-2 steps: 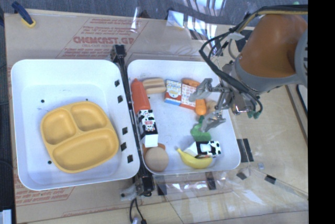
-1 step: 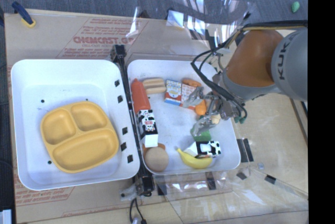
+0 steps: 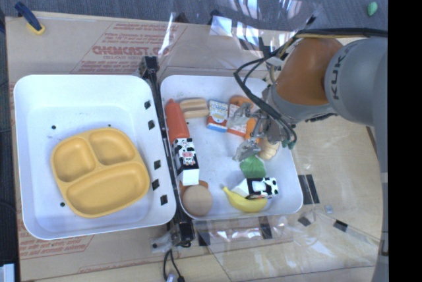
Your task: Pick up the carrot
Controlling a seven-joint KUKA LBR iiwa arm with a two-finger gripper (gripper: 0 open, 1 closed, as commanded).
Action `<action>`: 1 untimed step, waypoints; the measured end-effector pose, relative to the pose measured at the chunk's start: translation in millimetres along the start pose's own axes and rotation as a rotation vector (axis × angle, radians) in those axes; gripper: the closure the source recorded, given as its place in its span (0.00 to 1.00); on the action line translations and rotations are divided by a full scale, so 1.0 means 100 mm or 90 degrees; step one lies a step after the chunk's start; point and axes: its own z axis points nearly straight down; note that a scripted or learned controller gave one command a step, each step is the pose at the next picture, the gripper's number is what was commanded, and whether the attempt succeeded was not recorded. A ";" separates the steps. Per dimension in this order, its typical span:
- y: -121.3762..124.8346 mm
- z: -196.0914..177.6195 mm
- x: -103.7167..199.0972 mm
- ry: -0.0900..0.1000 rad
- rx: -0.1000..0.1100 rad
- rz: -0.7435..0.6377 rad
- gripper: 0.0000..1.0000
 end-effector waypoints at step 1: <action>0.02 -0.12 -0.03 -0.004 0.001 -0.005 1.00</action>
